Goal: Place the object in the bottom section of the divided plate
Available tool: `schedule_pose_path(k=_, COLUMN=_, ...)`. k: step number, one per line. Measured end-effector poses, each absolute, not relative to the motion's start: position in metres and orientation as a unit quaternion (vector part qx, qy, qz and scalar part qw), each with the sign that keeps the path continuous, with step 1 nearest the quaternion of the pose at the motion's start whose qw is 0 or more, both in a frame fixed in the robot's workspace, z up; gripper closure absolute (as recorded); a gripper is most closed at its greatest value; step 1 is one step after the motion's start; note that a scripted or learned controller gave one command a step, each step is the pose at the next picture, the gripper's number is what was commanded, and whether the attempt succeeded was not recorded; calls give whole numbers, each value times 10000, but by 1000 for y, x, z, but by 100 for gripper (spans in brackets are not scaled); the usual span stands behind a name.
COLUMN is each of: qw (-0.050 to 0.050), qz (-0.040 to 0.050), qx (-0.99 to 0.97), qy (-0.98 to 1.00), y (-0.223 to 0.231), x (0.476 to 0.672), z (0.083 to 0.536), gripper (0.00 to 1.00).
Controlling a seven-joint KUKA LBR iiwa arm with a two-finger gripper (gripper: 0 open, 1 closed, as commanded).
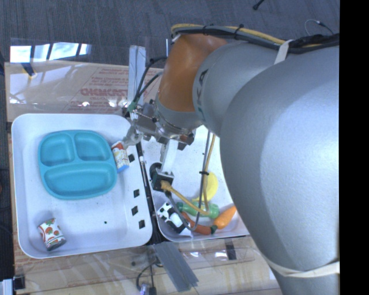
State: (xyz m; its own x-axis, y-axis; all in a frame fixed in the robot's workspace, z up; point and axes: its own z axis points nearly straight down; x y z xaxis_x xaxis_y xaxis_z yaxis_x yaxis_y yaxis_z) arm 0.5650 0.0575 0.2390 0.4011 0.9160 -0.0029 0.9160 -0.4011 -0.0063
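1. Where my arm leans over the wall between the two bins, my fingers (125, 143) sit just above the small red-and-white container (120, 157). I cannot tell whether they grip it.
2. Container: in the left bin (104, 222), just beside the right rim of the blue divided plate (75, 180).
3. A second patterned can (51, 235) lies in that bin's near-left corner.

Wooden bench (86, 271) carries two shallow white bins side by side: left bin (86, 230), right bin (185, 173), edges touching.

Dark ribbed floor (86, 17) beyond a pale wooden bench (86, 271), glare on clear sheeting (75, 86)
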Motion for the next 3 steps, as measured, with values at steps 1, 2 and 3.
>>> schedule_pose_path(k=1, qw=29, qz=55, qx=-8345, qy=-5510, y=59, x=565, z=247, gripper=100)
schedule_pose_path(k=2, qw=14, qz=33, qx=-8408, qy=-5413, y=131, x=534, z=119, gripper=100)
schedule_pose_path(k=3, qw=12, qz=28, qx=-8186, qy=-5744, y=196, x=546, z=238, gripper=100)
